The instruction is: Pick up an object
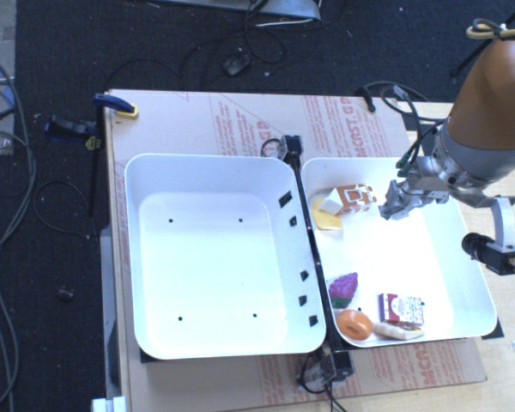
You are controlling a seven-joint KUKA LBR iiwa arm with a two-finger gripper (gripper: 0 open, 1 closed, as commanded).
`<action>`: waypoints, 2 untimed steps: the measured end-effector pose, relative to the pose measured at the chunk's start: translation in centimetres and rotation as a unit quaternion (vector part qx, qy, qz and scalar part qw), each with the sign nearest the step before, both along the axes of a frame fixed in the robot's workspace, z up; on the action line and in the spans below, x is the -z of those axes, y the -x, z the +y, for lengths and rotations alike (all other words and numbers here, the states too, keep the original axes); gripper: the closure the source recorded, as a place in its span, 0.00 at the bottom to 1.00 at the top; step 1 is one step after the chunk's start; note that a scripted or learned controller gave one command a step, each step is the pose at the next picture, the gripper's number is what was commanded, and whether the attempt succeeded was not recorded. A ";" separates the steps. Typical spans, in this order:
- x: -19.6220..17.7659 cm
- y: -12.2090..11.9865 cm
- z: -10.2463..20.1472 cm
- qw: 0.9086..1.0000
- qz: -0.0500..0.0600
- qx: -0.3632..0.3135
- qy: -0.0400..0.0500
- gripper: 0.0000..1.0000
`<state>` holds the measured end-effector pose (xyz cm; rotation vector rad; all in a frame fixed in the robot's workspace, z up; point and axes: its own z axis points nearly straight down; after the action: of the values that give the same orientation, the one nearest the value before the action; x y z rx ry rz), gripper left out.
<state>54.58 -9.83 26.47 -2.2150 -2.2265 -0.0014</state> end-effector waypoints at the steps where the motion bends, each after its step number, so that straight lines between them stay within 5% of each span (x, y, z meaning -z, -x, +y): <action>1: -0.1 0.5 5.3 1.000 0.000 0.000 0.000 1.00; 2: 0.7 2.3 9.3 1.000 0.001 0.001 0.000 1.00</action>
<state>52.31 -0.53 25.74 -2.2165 -2.2243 0.0007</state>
